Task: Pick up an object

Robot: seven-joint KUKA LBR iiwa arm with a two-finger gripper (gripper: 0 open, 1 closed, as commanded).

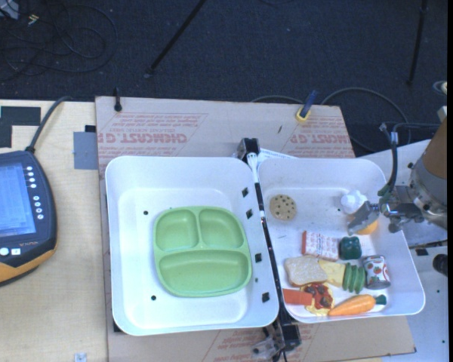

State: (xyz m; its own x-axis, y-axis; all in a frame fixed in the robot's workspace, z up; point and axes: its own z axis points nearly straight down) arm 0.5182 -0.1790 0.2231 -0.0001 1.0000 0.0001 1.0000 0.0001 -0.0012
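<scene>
Two shallow white bins sit side by side on the surface. The left bin (128,202) holds a light green plastic divided plate (201,249). The right bin (325,173) holds toy food: a round tan cookie with dark chips (283,207) toward the far left, a red-and-white packet (319,243), a slice of bread (306,269), a dark green cup-shaped piece (350,247), a green vegetable (353,277), and an orange carrot (351,305) at the near edge. The gripper (365,216) reaches in from the right over the far right part of this bin, beside a small white object (352,200). Whether it is clenched or released I cannot tell.
</scene>
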